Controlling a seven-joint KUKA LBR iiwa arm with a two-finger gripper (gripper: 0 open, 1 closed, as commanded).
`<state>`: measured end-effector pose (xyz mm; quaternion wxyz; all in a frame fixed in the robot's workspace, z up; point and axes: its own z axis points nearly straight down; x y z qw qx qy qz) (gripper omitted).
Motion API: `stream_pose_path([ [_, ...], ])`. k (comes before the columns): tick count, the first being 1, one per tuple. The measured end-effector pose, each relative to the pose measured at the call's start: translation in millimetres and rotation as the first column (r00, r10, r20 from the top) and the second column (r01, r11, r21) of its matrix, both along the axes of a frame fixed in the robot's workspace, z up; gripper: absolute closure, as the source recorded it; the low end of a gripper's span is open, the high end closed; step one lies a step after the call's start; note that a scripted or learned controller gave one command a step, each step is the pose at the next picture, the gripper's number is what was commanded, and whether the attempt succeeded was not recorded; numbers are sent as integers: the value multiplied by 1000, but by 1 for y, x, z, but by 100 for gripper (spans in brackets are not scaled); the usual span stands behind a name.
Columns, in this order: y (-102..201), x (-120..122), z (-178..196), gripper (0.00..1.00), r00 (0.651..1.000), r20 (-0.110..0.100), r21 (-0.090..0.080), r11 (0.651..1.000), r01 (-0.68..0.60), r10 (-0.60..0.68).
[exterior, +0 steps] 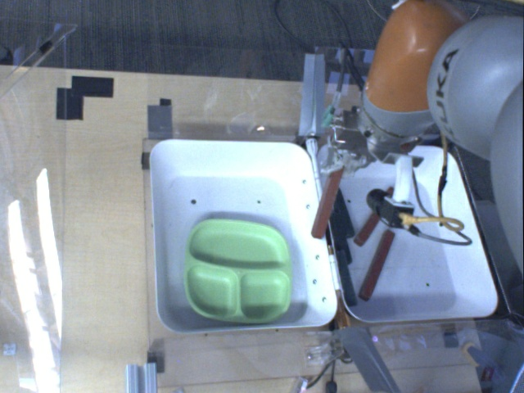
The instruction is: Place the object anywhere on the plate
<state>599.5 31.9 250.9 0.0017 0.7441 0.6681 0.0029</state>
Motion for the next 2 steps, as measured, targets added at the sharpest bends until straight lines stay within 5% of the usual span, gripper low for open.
stream_pose_path([
  [1, 82, -44, -24, 100, 997, -4, 1, 997, 78, -78],
  [2, 82, -44, -24, 0, 997, -3, 1, 997, 79, -79],
])
